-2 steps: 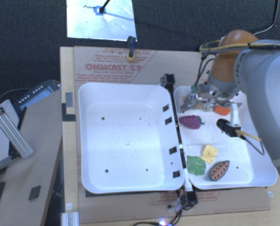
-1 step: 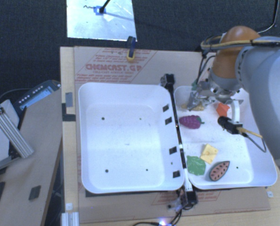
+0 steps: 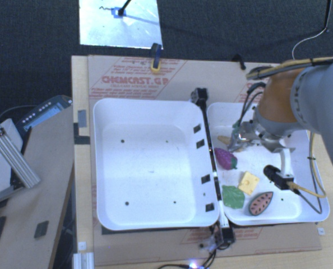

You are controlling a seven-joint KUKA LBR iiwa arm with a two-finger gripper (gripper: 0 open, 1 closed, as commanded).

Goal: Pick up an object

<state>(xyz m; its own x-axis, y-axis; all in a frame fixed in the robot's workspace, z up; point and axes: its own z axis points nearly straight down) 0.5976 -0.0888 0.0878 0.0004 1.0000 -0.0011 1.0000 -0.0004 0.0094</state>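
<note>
In the right bin (image 3: 301,205) lie a purple object (image 3: 226,159), a yellow block (image 3: 248,182), a green piece (image 3: 232,196) and a brown-red oval object (image 3: 260,203). My gripper (image 3: 237,140) is low over the bin's upper left part, just above and to the right of the purple object. A small tan thing (image 3: 224,140) shows at its left side. The wrist hides whatever lies under the gripper.
The left bin (image 3: 149,103) stands beside the right one, with a black-clipped divider (image 3: 207,150) between them. A black cable fitting (image 3: 274,176) hangs from the arm over the right bin. A shiny metal sheet (image 3: 119,15) lies beyond the bench.
</note>
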